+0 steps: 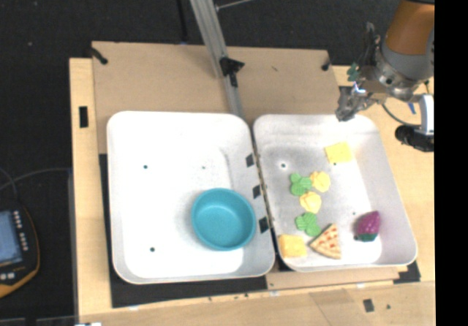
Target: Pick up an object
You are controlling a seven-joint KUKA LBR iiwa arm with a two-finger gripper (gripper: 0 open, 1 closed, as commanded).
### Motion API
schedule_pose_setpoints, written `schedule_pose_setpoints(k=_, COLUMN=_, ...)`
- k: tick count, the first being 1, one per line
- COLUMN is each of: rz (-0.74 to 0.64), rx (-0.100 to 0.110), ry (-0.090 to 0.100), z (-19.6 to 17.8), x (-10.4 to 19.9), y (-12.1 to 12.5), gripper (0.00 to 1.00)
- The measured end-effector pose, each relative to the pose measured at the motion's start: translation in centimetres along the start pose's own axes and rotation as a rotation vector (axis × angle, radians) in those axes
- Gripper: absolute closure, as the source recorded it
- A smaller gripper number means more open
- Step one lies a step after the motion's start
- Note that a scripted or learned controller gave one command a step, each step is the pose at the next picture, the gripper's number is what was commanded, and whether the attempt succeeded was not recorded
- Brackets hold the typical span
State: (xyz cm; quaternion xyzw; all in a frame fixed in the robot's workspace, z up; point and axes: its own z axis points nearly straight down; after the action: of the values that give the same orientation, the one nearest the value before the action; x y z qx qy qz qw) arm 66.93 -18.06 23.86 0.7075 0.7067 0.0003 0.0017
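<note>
Approach step: the gripper (pixel 346 111), state unclear, hangs at upper right above the right bin (pixel 391 193); next, descend onto the yellow square (pixel 338 153).

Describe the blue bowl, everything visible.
The blue bowl is a round, plain teal bowl, plastic by its look, standing upright with its mouth open to the camera. Nothing shows inside it. It sits on the floor of the left bin, in the near right part, close to the wall shared with the right bin. Nothing else touches it.
</note>
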Motion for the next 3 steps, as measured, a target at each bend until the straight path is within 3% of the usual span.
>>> schedule_pose_setpoints(k=1, rz=-0.004, rx=-0.004, ry=0.0, z=-5.3, x=-0.1, y=0.1, gripper=1.0)
schedule_pose_setpoints(k=3, rz=-0.003, rx=0.001, ry=0.001, z=-3.2, x=9.1, y=-5.0, gripper=1.0)
